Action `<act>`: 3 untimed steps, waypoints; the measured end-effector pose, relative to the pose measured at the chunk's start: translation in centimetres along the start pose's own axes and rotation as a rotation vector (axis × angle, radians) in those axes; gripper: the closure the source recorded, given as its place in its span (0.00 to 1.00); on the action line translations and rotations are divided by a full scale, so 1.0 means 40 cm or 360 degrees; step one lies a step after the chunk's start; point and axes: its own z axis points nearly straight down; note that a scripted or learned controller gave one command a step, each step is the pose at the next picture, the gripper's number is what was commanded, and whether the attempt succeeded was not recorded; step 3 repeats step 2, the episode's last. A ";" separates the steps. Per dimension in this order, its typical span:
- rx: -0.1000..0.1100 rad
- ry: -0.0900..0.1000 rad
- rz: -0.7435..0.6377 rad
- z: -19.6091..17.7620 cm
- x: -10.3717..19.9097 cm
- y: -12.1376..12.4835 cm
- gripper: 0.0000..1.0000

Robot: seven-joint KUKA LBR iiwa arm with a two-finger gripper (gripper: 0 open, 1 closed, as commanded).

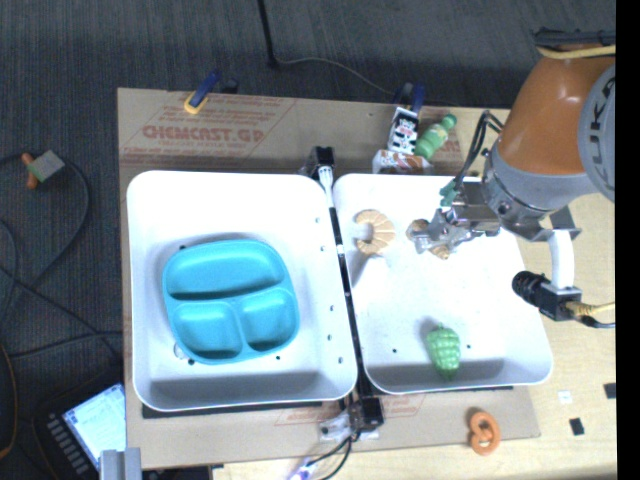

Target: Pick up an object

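The gripper (436, 235) hangs over the right bin (500, 368); whether it grips anything cannot be told. Leftward, a blue divided tray (232, 298) fills the left bin (150, 208). The croissant-shaped piece (374, 231) lies beside the gripper, the green bumpy toy (444, 349) nearer the front.

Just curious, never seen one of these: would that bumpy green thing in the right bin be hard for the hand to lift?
The green thing looks small and probably light. Its rounded, knobbly shape might roll or slip when nudged. It lies near the bin wall, which could crowd the hand.

Grey arm (585, 118) with a broad orange band; dark cables run to the metallic end effector (440, 233).
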 end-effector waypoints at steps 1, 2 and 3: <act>0.0009 0.0003 -0.0002 0.054 0.166 -0.121 1.00; 0.0008 0.0000 0.0001 0.152 0.135 0.068 1.00; 0.0008 0.0000 0.0001 0.152 0.135 0.068 1.00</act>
